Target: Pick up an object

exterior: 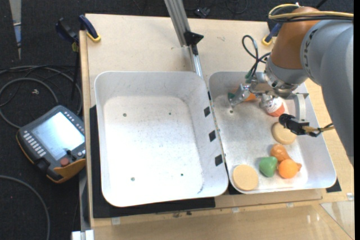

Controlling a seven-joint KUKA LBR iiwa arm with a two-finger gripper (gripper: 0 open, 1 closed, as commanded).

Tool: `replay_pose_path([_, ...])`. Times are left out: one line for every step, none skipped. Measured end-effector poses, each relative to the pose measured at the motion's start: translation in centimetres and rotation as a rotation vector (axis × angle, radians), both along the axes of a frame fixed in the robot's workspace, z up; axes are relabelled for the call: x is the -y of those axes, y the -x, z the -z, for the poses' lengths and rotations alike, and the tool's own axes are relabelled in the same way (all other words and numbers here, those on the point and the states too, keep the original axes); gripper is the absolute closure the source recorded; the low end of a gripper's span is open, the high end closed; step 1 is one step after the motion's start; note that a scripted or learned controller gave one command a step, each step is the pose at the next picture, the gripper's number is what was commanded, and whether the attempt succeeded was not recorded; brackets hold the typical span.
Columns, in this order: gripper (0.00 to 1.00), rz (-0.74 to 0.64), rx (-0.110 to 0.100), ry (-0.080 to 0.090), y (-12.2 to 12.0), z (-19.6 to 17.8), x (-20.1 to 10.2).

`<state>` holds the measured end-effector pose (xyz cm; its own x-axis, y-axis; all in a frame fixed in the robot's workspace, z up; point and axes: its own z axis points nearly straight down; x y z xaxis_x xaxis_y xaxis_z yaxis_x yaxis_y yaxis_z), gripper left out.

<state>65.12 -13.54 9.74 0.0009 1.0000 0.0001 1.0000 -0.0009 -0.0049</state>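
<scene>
Orange-banded arm: we cannot tell how the gripper [246,93] stands; nothing visibly held, so picking remains; tan disc [284,133] lies near

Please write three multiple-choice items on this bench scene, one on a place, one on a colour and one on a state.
1. Where do the small objects lie?
A. left bin
B. right bin
C. the floor

2. What colour is the object between the tan disc and the orange piece?
A. green
B. blue
C. black

3. How is the arm placed?
A. reaching over the right bin
B. over the left bin
C. folded away from the bench

Key: 1 B, the pieces all sit in the right bin; 2 A, it is plainly green; 3 A, the arm hangs above that bin's far half.
</scene>
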Motion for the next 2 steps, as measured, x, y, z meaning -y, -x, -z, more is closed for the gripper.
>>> replay_pose_path([1.00, 0.000, 0.007, 0.001, -0.2, -1.5, 0.0])
replay_pose_path([1.00, 0.001, 0.010, 0.001, -0.1, -5.9, 0.4])
